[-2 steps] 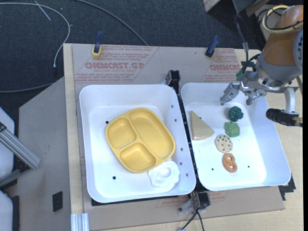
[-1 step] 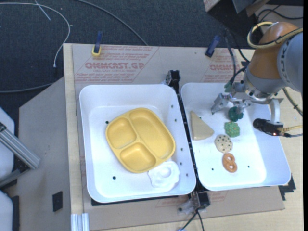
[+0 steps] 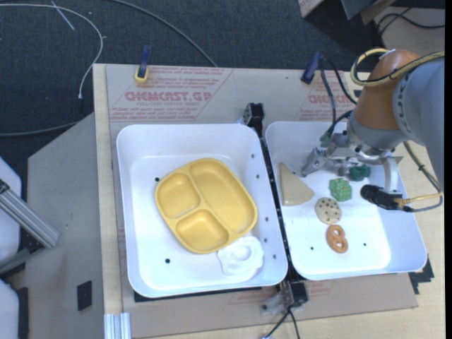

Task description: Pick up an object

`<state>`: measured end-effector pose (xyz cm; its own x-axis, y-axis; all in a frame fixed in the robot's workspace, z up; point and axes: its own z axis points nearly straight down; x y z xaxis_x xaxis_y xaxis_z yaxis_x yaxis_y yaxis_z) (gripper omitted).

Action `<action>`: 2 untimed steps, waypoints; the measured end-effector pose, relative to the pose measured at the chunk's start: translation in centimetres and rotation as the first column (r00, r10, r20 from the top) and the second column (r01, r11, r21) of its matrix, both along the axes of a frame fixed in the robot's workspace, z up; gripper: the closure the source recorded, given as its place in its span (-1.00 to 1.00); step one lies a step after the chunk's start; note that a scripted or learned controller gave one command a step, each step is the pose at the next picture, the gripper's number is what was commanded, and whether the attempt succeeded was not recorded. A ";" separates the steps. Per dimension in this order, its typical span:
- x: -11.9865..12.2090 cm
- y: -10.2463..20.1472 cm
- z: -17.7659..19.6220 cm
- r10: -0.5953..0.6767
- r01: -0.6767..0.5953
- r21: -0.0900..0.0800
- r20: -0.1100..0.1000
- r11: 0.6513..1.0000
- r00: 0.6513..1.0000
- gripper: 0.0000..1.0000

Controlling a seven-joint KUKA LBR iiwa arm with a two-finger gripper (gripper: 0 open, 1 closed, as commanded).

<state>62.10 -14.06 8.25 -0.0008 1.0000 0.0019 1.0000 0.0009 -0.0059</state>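
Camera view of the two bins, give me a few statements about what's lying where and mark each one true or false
1. The yellow divided tray lies in the left bin. True.
2. The pretzel lies in the left bin. False: it lies in the right bin, below the cookie.
3. The white fried egg sits by the tray's lower corner. True.
4. The cheese wedge lies inside the tray. False: it lies in the right bin, near its left wall.
5. The gripper is above the right bin. True.
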 end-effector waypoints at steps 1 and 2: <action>0.2 0.0 1.4 0.000 0.000 0.000 0.006 1.000 1.000 1.00; -0.1 0.0 5.9 -0.001 0.001 -0.002 0.011 1.000 1.000 1.00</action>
<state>61.95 -14.06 14.17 -0.0003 1.0000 -0.0005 1.0000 0.0003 0.0047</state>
